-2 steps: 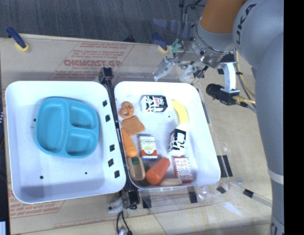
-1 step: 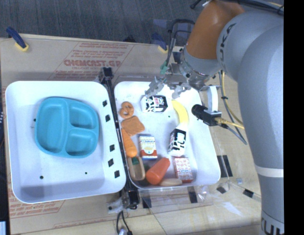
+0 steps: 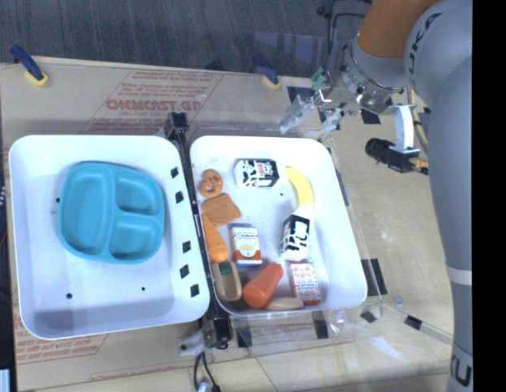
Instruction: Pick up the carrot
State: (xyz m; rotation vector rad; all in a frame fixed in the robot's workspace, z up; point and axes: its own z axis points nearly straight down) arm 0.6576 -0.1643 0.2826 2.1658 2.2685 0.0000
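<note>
The approach step was judged barely begun: the gripper (image 3: 308,114) was seen empty, jaws spread wide, above the right bin's (image 3: 343,219) 12 o'clock rim, a descent toward 7 o'clock being required, where the carrot (image 3: 215,240) lay.

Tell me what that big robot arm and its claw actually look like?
The arm is a thick, smooth, rounded grey tube with a broad orange band above the wrist and dark lettering on its shell. At its end sits a small metallic gripper with thin silvery fingers, fitted with dark cables and a small green part. A white bracket sits beside the wrist.
</note>
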